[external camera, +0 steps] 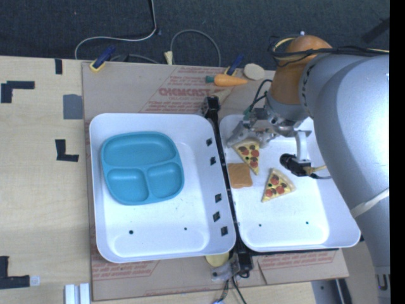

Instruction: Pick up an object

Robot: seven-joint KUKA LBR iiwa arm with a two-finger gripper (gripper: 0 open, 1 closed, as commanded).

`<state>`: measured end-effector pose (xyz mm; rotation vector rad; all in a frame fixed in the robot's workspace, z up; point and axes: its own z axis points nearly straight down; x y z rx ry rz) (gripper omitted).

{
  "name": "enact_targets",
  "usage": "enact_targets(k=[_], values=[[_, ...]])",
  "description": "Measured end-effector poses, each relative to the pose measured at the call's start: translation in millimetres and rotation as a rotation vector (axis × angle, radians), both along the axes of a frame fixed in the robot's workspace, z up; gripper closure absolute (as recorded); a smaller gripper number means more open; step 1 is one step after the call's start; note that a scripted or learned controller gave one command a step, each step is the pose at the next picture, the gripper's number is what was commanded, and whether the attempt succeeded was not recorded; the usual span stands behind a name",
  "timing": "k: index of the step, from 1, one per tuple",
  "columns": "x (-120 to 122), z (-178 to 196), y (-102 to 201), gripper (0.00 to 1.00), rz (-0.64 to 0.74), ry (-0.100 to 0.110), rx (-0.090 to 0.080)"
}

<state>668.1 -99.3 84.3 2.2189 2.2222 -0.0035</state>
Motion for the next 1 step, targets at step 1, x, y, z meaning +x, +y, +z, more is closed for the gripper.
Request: enact_targets(k=[1], values=[[-22.6,1.6,2.1,0.0,-0.001,-0.004,0.0]])
